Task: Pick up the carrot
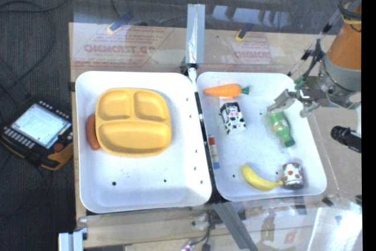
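A: Gripper (292,101) hangs over the right bin's (267,137) far right side, fingers spread apart, nothing between them; green bottle (281,129) sits just below it.

B: Carrot (223,90)?

A: Lying flat at that bin's top left, near the cow-print carton (232,117). Well apart from the gripper. Approach step, I judge; next it must travel left, then descend.

B: Surroundings?

A: Left bin (141,182) holds a yellow tray (134,121); dark carpet, a pendant (38,130) on the floor.
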